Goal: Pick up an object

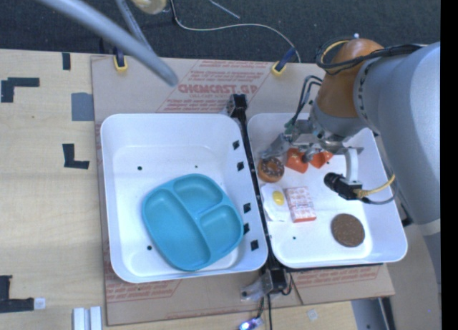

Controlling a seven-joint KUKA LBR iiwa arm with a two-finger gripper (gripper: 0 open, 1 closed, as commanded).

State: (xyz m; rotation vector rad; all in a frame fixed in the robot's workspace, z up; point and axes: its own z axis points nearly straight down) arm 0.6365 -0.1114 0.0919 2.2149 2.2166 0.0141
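My gripper (304, 148) is low in the right bin (383, 250), near its back left part. Directly under and against it lie orange-red pieces (297, 161), partly hidden by the wrist. Just to their left, by the divider, rests a chocolate donut (270, 170). Nearer the front lie a pink and white packet (300, 204) and a small yellow item (278, 197). At the bin's front right is a brown round cookie (348, 230).
The left bin (122, 135) holds a blue divided plate (192, 220). A black divider (247, 171) runs between the bins. The arm's grey bulk (401, 128) covers the right bin's back right corner. A cable (358, 191) hangs beside the gripper.
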